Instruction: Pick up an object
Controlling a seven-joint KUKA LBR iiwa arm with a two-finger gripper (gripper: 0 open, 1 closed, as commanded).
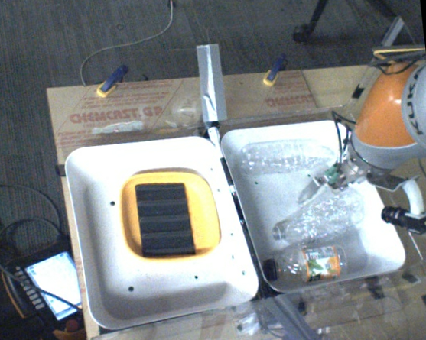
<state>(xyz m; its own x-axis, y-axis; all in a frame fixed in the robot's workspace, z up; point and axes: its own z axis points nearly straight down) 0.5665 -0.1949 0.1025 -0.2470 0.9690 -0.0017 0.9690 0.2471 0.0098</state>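
The arm [391, 116] leans in from the right, its orange band riding above the right bin's [236, 155] far right corner. The pincer [335, 176] hangs low over that bin, near the right wall and a little above its middle. Whether it is spread or pressed together I cannot tell from here; the wrist and a tangle of dark cable sit over it, and the tip is small and blurred.

The right bin carries three clear plastic bottles. One clear bottle [284, 155] lies across the upper part, to the left of the pincer and slightly farther back. A second, crumpled bottle [319, 215] lies at a slant through the middle, its upper end coming up just beside the pincer's tip; I cannot say whether they touch. A third bottle with an orange and green label [317, 263] rests along the near wall, its dark cap toward the left, well apart from the pincer.

In the left bin [88, 219] a yellow tray [130, 214] with a black ribbed insert [165, 218] sits about in the middle, far from the arm.

The two bins sit side by side on the bench [114, 116], which has two blue and yellow clamps [112, 80] at its far edge and an upright metal post [211, 85] between them.
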